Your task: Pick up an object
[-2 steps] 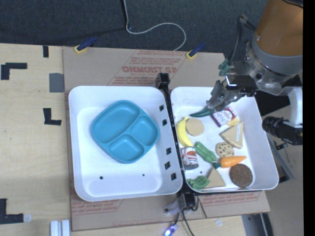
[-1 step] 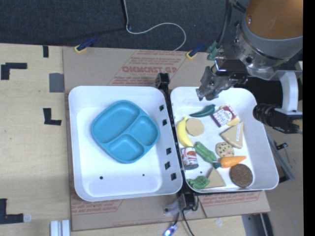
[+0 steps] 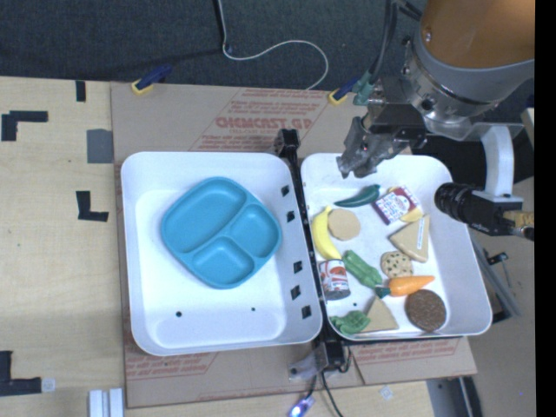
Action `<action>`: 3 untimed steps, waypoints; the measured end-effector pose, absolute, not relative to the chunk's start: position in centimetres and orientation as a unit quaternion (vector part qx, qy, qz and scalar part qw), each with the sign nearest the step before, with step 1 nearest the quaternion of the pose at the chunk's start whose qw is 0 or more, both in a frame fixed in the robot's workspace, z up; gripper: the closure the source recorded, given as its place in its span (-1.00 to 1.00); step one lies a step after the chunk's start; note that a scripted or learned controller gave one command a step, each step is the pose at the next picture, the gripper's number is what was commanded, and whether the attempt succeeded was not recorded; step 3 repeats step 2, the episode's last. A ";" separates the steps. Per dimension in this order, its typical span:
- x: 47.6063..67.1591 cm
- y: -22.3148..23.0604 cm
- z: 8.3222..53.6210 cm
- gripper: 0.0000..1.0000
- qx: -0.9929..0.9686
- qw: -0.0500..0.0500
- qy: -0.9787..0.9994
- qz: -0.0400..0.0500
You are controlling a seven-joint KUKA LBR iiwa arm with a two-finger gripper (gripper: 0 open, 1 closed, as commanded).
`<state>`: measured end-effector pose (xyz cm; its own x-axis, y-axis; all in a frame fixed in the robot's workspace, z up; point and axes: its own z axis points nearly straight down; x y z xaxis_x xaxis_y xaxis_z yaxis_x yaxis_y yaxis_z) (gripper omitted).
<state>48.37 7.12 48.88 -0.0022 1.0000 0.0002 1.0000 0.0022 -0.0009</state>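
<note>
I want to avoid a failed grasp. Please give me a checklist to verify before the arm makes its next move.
1. End effector over the right bin: ok.
2. Nothing seen held: ok.
3. Finger opening: cannot tell.
4. Nearest target, green pepper, lying free on top: ok.
5. Space around it: not ok; banana and round cracker lie close.
6. Blue plate in the left bin, out of the way: ok.

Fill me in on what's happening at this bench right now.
A robot arm reaches in over the right bin, its gripper hanging above the bin's far left corner. Toy food lies there: a banana, a carrot, a cookie and more. Nothing is seen held. The left bin holds a blue divided plate.
</note>
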 end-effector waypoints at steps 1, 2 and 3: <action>48.4 9.7 49.4 1.00 -0.706 0.000 -0.708 0.000; 48.4 13.0 53.7 1.00 -0.706 -0.001 -0.709 -0.002; 48.4 13.0 53.7 1.00 -0.706 -0.001 -0.709 -0.002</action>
